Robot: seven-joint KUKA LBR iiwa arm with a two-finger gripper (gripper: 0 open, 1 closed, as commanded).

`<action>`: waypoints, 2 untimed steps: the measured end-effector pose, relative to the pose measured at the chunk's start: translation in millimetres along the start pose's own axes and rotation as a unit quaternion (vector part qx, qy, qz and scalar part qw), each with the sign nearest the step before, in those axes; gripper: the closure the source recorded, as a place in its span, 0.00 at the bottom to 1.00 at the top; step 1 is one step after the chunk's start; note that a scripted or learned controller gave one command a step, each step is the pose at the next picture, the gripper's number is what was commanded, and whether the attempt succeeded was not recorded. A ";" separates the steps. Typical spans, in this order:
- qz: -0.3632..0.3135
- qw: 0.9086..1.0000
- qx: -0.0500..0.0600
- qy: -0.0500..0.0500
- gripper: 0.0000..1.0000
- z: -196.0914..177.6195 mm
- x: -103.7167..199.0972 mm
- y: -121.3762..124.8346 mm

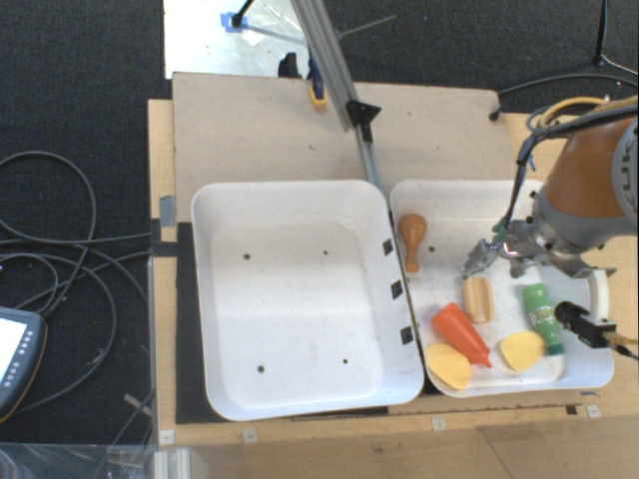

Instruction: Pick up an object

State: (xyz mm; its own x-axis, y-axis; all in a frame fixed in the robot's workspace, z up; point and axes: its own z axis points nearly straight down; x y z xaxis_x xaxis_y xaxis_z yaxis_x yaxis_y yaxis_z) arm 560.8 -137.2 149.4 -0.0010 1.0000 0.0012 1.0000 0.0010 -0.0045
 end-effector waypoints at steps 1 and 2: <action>0.000 1.000 0.000 0.000 0.00 52.4 0.5 -0.5; 0.001 1.000 -0.004 -0.001 1.00 38.6 -0.4 1.5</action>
State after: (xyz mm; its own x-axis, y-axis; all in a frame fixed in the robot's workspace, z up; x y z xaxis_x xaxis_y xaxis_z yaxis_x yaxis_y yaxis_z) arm 562.2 -137.5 110.8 0.0003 1.0000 -0.0001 1.0000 -0.0003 0.0029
